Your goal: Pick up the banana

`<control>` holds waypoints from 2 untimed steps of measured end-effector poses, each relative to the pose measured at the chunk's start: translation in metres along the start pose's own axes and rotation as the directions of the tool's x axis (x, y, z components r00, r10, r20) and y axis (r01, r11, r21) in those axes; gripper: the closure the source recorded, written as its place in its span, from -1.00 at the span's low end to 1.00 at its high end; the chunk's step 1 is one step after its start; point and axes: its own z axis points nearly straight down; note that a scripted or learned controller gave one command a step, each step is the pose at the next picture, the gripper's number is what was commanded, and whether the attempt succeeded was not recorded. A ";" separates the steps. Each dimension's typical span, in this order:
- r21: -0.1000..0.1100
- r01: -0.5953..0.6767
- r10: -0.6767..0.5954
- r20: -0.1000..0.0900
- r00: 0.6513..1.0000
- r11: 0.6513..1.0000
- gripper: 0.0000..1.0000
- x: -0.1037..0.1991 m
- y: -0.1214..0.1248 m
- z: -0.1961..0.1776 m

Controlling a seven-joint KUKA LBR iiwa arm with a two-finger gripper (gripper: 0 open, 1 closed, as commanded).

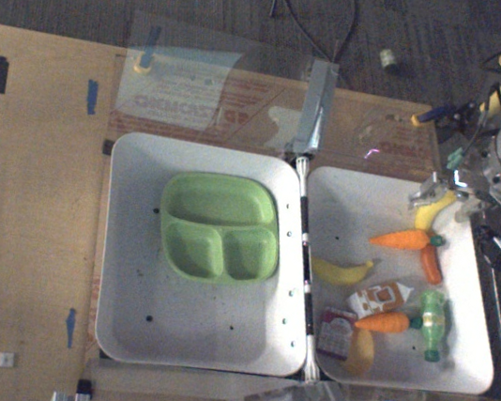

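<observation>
Overhead slanted view of a wooden table bearing 2 shallow white bins side by side. The left bin holds 1 green tray with 3 compartments, lying flat near its centre. The right bin holds the loose items. The banana lies on its side against the bin's left wall, just beside the divider between the bins, its stem end pointing right. To its right, 1 carrot lies near the far right corner, with a short red-orange piece just below its leafy end. A second carrot lies nearer the front, touching a small carton, with a green bottle at its right. A red-and-white packet and a tan rounded item sit at the front. The arm's jaws stand over the far right corner, beside a small yellow object; how far they are open cannot be told. They are well apart from the banana.
</observation>
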 end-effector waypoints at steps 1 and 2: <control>0.009 -0.016 0.016 -0.017 1.000 1.000 -1.00 0.012 0.002 0.065; 0.005 -0.016 0.016 -0.004 1.000 1.000 1.00 0.008 0.002 0.057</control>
